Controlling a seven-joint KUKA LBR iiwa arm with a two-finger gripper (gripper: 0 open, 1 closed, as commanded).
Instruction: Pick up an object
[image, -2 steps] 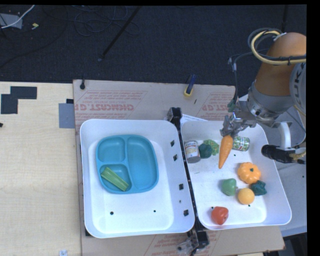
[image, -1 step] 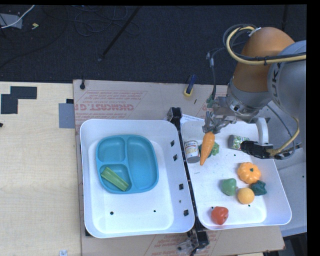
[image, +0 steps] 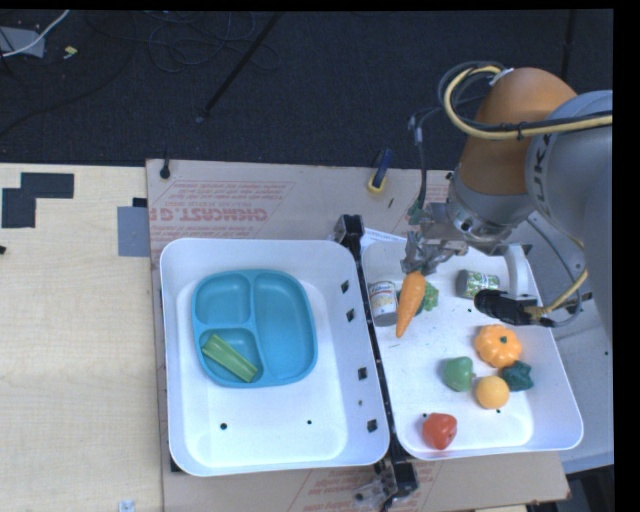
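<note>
Carrot (image: 409, 302) near right bin's (image: 560, 440) left wall.

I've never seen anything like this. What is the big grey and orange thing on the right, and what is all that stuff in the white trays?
That is a robot arm, seen from one camera fixed above the bench. At its tip is the gripper, a two-fingered grasping part, hanging just over a toy carrot in the right bin. That bin also holds a small can, a little pumpkin, a green pepper, a yellow fruit and a red one. The left bin holds a blue divided plate with a green piece in one compartment. I cannot tell whether anything is gripped.
</note>
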